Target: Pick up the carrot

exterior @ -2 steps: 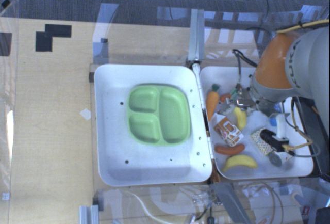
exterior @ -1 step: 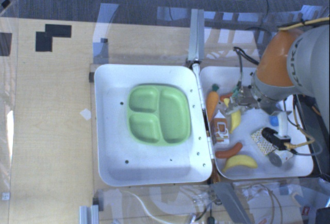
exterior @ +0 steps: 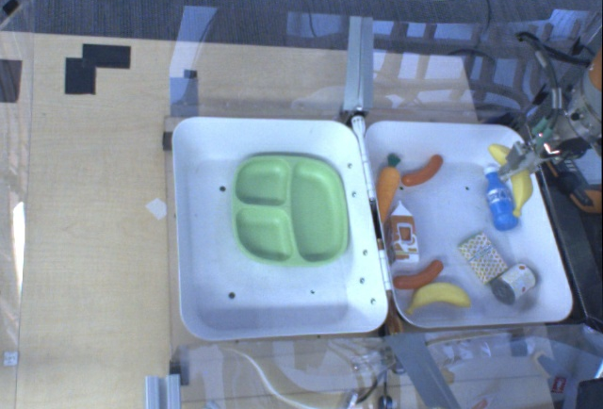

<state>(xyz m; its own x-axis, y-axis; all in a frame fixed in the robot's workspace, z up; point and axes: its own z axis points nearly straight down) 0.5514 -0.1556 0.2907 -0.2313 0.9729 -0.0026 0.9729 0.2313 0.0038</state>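
The carrot (exterior: 386, 191), orange with a dark green top, lies along the left wall of the right bin (exterior: 556, 303), its top pointing to the far side. An orange-red sausage (exterior: 421, 171) lies just to its right, and a small carton (exterior: 403, 237) touches its near end. My gripper (exterior: 524, 155) hangs over the far right corner of that bin, above a yellow banana (exterior: 510, 173) and a blue bottle (exterior: 500, 201). It is well to the right of the carrot and apart from it.
The left bin (exterior: 198, 303) holds a green divided plate (exterior: 288, 209). The right bin also has a second sausage (exterior: 417, 276), another banana (exterior: 440, 297), a patterned packet (exterior: 483, 256) and a small can (exterior: 514, 283). A metal divider (exterior: 357, 68) runs behind the bins.
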